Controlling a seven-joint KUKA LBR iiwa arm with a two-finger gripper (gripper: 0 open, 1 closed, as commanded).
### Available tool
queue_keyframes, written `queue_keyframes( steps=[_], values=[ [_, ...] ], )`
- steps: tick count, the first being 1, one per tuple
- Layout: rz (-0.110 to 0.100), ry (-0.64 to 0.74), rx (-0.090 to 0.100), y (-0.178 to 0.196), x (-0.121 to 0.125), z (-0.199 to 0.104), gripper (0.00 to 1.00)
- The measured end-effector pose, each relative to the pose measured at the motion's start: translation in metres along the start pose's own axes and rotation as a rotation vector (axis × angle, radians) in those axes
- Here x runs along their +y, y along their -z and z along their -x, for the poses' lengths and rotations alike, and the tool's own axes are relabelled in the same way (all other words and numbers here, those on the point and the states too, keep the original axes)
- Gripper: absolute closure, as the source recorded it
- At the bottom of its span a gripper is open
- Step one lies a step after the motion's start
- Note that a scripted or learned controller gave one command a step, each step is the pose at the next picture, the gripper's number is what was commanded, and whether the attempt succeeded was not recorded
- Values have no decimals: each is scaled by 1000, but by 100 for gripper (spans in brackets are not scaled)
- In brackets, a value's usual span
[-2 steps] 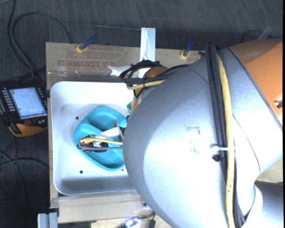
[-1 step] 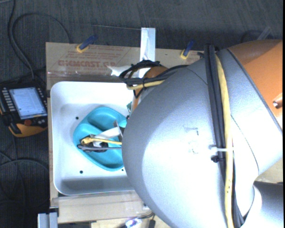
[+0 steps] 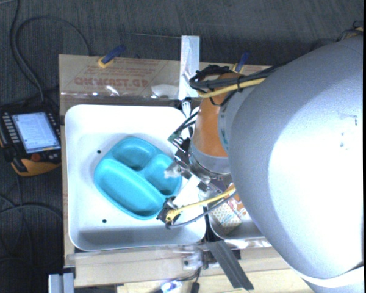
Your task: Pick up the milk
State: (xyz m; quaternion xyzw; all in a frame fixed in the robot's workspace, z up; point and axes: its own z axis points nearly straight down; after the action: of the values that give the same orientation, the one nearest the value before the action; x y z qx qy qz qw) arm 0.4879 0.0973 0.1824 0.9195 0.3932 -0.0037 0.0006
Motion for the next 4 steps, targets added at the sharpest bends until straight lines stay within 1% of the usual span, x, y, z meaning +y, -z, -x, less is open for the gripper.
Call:
queue_keyframes(
  steps=[1,2,3,4],
  values=[
    [1,-49,2,80,65,75,0],
    [2,-269,3,205,127,140,0],
    [1,-268,-2,213,127,140,100],
    [0,-504,5,251,71,75,100]
  ],
)
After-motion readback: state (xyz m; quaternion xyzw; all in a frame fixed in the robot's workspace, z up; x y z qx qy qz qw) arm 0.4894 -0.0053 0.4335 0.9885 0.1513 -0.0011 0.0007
